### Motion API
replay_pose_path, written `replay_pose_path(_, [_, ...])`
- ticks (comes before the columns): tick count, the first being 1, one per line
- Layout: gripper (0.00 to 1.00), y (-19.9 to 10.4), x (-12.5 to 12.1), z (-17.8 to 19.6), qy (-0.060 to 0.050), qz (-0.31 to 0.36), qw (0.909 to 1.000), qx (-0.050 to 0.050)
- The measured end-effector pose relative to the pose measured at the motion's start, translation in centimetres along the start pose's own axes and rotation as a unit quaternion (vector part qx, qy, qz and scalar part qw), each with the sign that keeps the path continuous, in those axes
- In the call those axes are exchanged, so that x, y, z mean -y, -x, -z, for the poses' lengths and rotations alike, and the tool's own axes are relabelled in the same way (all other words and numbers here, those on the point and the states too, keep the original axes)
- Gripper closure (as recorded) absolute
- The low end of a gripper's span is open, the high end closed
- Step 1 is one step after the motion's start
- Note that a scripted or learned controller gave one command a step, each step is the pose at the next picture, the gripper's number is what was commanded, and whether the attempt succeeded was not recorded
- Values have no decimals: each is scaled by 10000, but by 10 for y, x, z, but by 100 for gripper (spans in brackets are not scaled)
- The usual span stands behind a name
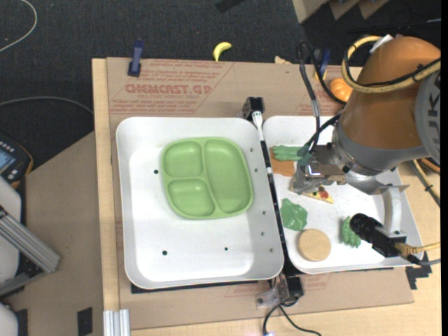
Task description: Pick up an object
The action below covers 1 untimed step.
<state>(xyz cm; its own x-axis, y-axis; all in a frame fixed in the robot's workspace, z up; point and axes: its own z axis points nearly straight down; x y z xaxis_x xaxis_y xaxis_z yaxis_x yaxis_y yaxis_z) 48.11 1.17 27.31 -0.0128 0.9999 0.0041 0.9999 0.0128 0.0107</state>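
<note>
- The gripper [308, 177] sits low in the far-left part of the right bin [336, 267], under the bulky orange-banded wrist. I cannot tell whether it is open or closed, and nothing can be seen held in it.
- The likeliest target is the toy pizza slice [323, 195], which lies flat on the bin floor just to the near-right of the gripper.
- It looks small, light and thin (probably plastic or rubber), so weight should be no trouble. The problem is its low profile, which leaves little edge to catch.
- I would pinch it across its narrow width, pressing down to the bin floor. A hold on the long, tapering sides would likely squirt off.
- A brown flat piece [283, 166] lies just left of the gripper, close to the bin wall, so there is little room beside it.
- The crumpled green leafy piece [293, 214] and the tan round disc [314, 244] lie nearer. The leafy one looks soft and stands taller, so it would be an easier hold.
- The left bin [140, 208] holds a green divided plate [207, 177], which is broad, stiff and awkward to hold.
</note>
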Motion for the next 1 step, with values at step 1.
replay_pose_path(1, [100, -81, -2, 115, 24, -2, 10000, -10])
